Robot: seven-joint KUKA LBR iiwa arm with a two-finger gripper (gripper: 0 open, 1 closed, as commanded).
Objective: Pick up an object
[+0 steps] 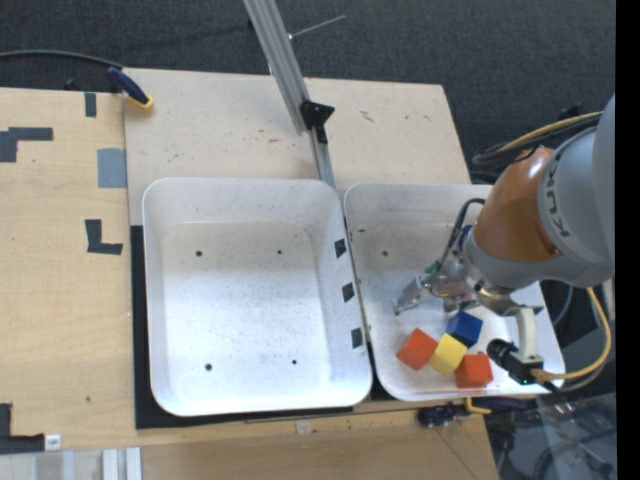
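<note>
**Four blocks in the right bin, gripper just above them**

The right bin holds four small blocks, bunched near its front right corner: two orange, one yellow and one blue. One orange block lies furthest left of the group, the yellow block touches its right side, the second orange block sits just beside the yellow one toward the bin's front edge, and the blue block lies just behind the yellow one. The left bin shows only a few dark specks on its floor.

A slanted metal rail runs down from the top to the seam between the two bins. A blue and yellow cable end lies on the bench at upper left.

The arm reaches in from the right. The gripper hangs over the right bin's floor, its fingers spread apart with nothing between them. The blue block lies just right of it and toward the front, partly under the wrist; the other three lie nearer the front edge.
</note>
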